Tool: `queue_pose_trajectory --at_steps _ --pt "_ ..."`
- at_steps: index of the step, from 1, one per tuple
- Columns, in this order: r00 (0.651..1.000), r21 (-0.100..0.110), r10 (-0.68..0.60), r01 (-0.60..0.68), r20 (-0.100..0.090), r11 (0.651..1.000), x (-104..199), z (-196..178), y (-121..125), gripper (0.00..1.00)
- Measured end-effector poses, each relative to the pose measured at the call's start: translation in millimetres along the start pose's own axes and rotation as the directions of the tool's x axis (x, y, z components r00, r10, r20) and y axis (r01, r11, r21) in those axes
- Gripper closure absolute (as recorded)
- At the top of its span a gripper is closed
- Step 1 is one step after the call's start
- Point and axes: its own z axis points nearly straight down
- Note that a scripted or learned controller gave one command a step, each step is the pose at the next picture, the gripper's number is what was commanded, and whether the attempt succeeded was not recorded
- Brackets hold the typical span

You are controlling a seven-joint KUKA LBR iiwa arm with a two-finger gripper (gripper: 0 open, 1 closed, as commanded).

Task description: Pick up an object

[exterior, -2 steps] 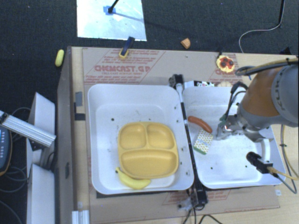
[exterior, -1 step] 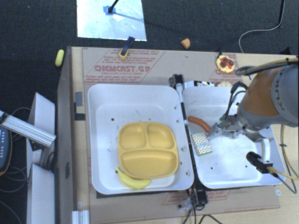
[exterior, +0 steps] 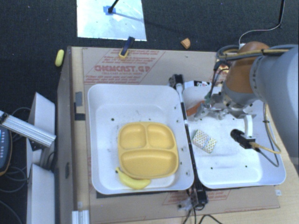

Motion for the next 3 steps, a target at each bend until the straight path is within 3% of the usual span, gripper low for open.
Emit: queue_pose_trajectory --at_steps 1,2,3 --pt "1.0 0.002 -0.001 0.0 0.001 1.0 10 0 37 0.0" --pt "1.0 0.002 0.0 0.0 0.001 1.0 10 0 37 0.0" --pt "1.0 -0.001 -0.003 0.003 0.002 1.0 10 -11 38 1.0"
